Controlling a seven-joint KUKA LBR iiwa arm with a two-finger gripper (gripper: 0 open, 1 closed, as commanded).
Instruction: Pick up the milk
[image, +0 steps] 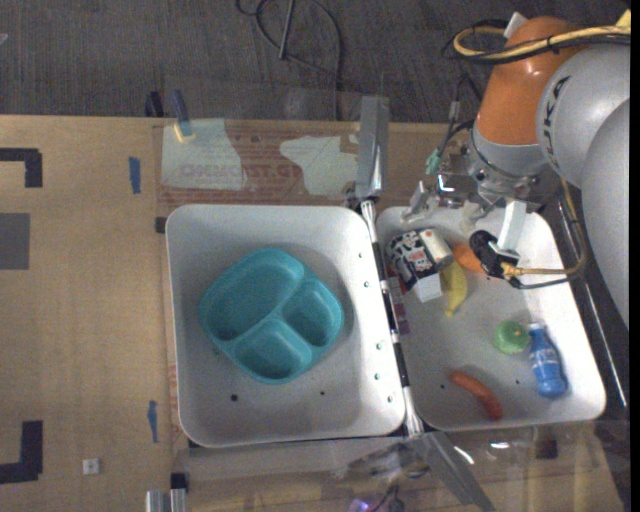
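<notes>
The milk (420, 262), a small black-and-white carton, lies tilted at about ten o'clock in the right bin (575, 395), near the central divider. The gripper (455, 195) hangs at the carton's one o'clock, over the bin's upper rim; whether it is spread or clenched cannot be told, and nothing shows in its grasp. A yellow banana (455, 290) lies just beside the carton at four o'clock. The left bin (190, 400) bears a teal divided tray (270, 315).
</notes>
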